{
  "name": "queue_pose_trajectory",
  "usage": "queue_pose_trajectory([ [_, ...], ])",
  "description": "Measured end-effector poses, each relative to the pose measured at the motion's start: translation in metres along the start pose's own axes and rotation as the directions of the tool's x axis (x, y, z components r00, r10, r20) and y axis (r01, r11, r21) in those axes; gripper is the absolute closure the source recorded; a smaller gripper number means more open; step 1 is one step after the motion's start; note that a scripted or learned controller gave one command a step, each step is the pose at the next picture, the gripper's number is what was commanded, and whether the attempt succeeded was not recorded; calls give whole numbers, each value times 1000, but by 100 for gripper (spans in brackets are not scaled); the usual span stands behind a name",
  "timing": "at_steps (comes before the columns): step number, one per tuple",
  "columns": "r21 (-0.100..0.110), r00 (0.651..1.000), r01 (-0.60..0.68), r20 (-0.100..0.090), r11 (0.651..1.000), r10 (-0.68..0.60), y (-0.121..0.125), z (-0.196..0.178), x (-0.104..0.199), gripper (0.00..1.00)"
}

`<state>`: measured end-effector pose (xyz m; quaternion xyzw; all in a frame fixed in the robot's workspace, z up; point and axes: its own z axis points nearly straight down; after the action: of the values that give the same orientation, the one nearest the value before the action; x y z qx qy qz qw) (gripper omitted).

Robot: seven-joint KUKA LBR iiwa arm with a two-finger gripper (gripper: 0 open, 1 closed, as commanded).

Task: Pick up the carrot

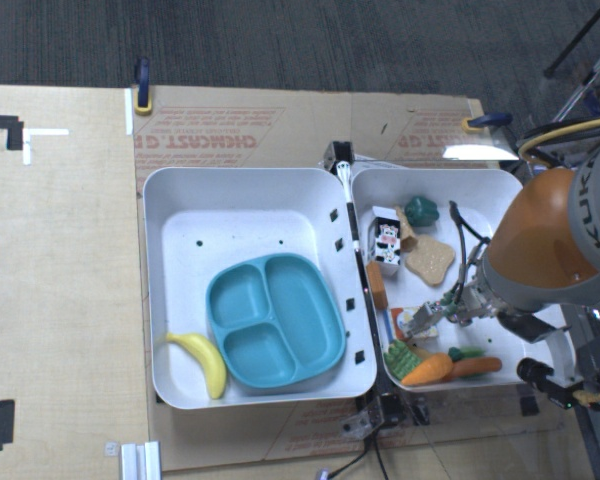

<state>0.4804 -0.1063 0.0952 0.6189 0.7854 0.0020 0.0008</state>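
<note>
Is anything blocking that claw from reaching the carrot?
Nothing visible does. The gripper hangs just above and left of the carrot, which lies uncovered at the right bin's near edge, beside a second carrot.

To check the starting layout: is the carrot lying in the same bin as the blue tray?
No, the carrot lies in the right bin, while the blue tray sits in the left bin.

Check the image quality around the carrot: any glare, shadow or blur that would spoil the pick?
Camera view: the carrot is evenly lit and fairly sharp against the right bin; the gripper just above it looks soft and cluttered; a bright glare patch sits on the bench beyond that bin; the arm casts only faint shadow.
</note>
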Motion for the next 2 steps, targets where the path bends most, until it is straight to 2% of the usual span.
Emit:
queue_pose_trajectory([
  [1, 4, 998, -64, 4, 998, 64, 51, -96, 6, 0],
  [2, -2, 1000, -15, 4, 1000, 15, 24, 0, 1, 0],
])
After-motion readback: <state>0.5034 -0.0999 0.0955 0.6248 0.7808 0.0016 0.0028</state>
